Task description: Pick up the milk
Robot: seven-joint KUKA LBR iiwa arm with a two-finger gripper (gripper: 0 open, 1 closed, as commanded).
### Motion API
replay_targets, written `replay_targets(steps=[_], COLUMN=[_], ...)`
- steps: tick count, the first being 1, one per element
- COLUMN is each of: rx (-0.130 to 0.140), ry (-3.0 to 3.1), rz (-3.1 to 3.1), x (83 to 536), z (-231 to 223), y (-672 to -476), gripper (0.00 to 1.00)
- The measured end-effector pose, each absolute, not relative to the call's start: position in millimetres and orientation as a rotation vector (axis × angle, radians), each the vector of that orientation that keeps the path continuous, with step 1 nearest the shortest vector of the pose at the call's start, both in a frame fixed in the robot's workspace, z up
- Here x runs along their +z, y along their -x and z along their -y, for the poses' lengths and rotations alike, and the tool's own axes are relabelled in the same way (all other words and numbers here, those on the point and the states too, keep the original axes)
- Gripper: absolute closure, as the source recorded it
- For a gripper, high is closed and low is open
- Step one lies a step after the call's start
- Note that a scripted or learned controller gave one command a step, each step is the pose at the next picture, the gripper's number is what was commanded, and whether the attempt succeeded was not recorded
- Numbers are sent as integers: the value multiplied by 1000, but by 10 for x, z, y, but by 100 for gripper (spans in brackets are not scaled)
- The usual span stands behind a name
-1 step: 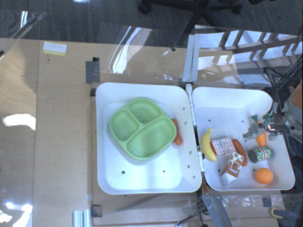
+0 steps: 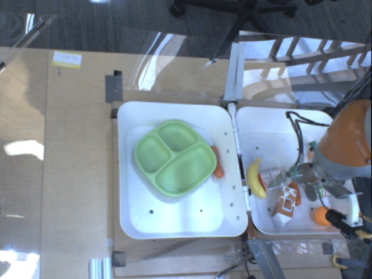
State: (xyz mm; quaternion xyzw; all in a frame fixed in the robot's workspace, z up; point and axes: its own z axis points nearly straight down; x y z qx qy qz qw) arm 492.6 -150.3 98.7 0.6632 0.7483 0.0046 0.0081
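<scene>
Right bin (image 2: pixel 273 118): milk carton (image 2: pixel 285 202) lies tilted near the front, just right of the banana (image 2: pixel 254 178), a snack packet (image 2: pixel 271 179) touching its far side, an orange (image 2: pixel 321 215) to its right. My gripper (image 2: pixel 311 182) hangs close above the carton's right side; whether my fingers are parted or clenched, I cannot tell. Approach step, nothing visibly grasped. Next: centre over the carton, descend, close across its narrow sides.

A grey arm with an orange band (image 2: pixel 349 141) runs off the right edge and covers part of the right white bin (image 2: pixel 264 121). Its gripper is too cluttered to read. A small orange carrot (image 2: pixel 217 163) lies half hidden behind the green divided plate (image 2: pixel 174 158).
</scene>
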Motion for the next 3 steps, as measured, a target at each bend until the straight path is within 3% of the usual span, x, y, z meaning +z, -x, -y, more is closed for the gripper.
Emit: replay_targets(steps=[1,2,3], rx=[22,7,5], ry=[-2062,-1806,-1958], rz=[-2327,-2558,-2445], x=[1123,2937,2622], z=[1519,1291,1757], y=[-4970,-5059,-5779], gripper=[100,100,100])
